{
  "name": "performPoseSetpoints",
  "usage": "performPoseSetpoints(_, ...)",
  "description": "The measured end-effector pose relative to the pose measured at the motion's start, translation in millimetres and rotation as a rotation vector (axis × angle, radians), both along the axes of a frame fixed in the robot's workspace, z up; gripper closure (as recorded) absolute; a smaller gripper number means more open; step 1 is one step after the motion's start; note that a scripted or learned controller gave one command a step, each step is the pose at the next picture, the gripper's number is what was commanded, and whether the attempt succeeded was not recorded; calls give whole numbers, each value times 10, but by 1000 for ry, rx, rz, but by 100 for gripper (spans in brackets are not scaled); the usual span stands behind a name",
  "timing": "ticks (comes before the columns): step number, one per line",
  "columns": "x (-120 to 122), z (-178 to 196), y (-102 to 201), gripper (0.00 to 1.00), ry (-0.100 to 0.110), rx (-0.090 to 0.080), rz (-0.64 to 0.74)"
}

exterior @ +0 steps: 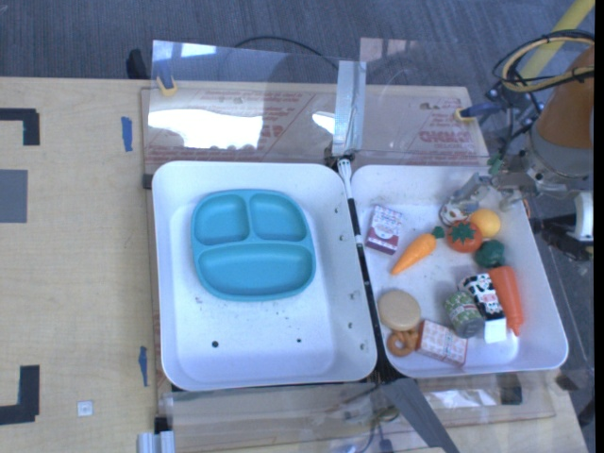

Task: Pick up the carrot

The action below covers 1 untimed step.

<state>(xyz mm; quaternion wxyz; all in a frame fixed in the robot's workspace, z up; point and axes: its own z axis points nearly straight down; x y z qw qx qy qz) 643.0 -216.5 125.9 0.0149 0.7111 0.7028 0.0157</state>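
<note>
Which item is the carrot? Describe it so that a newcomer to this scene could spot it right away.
Look in the right bin, left of the gripper. The carrot lies tilted near the bin's middle, just right of the small red-and-white carton. It is a tapered orange cone with a green stub, unlike the round tomato and the thicker orange-red piece at the right edge.

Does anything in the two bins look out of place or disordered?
Nothing looks spilled or damaged. The blue tray lies flat in the left bin; the carrot and the other toys lie loosely scattered in the right bin.

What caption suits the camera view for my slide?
Gripper hovers at the right bin's far edge near a tomato; the carrot lies untouched.
</note>
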Motion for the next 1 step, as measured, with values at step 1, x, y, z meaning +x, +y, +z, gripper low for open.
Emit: performPoseSetpoints(1,249,658,-36,0,42,-3,48)
